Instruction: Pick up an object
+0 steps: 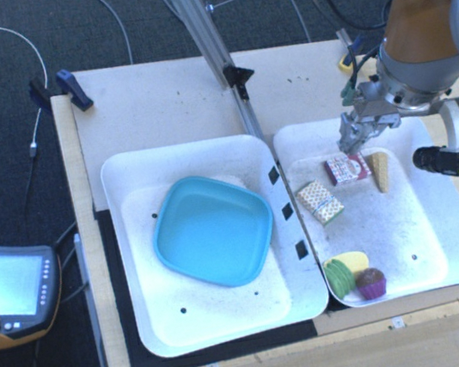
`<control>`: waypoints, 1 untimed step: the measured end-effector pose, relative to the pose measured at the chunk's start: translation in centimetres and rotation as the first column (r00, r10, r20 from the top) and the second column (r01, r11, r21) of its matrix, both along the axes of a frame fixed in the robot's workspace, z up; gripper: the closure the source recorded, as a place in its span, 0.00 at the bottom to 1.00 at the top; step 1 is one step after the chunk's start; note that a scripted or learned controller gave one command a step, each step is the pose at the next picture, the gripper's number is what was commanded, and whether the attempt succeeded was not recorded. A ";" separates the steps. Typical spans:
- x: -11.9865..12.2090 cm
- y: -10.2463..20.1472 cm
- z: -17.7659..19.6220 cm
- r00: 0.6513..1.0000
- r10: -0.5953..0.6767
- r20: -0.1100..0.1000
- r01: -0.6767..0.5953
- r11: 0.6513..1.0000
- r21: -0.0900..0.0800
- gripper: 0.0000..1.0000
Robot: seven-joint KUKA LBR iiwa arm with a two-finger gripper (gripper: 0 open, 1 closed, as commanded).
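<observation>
Camera view: gripper (356, 141) is hovering above the red-and-white packet (346, 169).
Jaws: state unclear (seen from above).
Packet: lying near right bin's (452, 211) far edge.

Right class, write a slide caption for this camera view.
Tool hovers over small red-and-white box in right white bin; square blue plastic plate lies left.

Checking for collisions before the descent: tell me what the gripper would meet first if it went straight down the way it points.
Most likely the small red and white packet in the right bin: the gripper hangs just above its upper edge. Height is hard to judge from this slanted view.
</observation>
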State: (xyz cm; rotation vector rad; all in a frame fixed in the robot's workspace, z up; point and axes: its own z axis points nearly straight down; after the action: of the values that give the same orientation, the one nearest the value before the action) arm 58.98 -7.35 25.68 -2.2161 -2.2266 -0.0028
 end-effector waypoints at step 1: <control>-0.4 5.8 -1.3 1.000 0.000 -0.001 0.000 1.000 0.000 1.00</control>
State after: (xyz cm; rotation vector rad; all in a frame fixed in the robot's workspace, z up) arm 58.61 -1.52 24.40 -2.2155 -2.2260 -0.0014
